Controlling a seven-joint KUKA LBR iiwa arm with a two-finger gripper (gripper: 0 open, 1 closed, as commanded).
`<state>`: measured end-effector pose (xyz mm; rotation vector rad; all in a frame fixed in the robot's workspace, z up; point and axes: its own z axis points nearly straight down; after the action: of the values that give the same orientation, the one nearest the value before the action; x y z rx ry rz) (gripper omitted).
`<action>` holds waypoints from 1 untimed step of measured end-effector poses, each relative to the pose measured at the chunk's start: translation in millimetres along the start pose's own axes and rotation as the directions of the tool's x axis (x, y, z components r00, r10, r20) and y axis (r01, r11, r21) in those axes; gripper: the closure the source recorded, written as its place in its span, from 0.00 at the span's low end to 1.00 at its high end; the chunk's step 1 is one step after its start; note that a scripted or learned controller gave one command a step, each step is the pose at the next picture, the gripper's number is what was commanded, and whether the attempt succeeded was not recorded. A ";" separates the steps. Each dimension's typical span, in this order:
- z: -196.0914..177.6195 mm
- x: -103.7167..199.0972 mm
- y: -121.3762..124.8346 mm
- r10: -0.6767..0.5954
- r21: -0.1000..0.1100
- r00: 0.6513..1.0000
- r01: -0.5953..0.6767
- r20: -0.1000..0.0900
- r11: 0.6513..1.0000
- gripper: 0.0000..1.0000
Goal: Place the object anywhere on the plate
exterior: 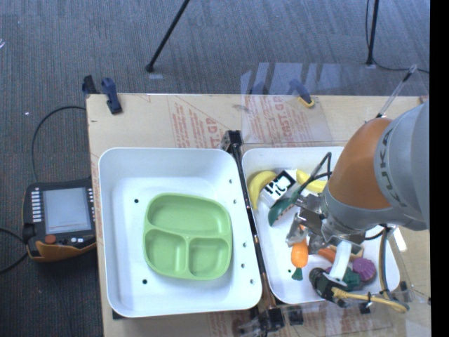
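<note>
Dark carpet surrounds a cardboard-topped bench (175, 114) carrying two shallow white bins. Left bin (116, 188): a light green three-compartment plastic plate (188, 235) lies flat at its centre. Right bin (280, 290): the grey arm with orange band (368, 170) reaches in over a cluster of items. The gripper (309, 230) sits low above a small orange carrot-shaped toy (299, 256), which lies just beneath and beside it; contact is not discernible. Whether the gripper is released or clenched cannot be told. A yellow banana-shaped toy (261, 182) and a purple toy (363, 267) are partly covered by the arm.
</note>
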<state>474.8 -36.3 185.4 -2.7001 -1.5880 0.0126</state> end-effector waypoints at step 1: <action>-2.1 49.7 -28.2 -0.224 0.001 0.975 0.224 0.001 0.975 1.00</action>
<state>474.3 20.8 187.8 -2.5029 -1.8813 0.0131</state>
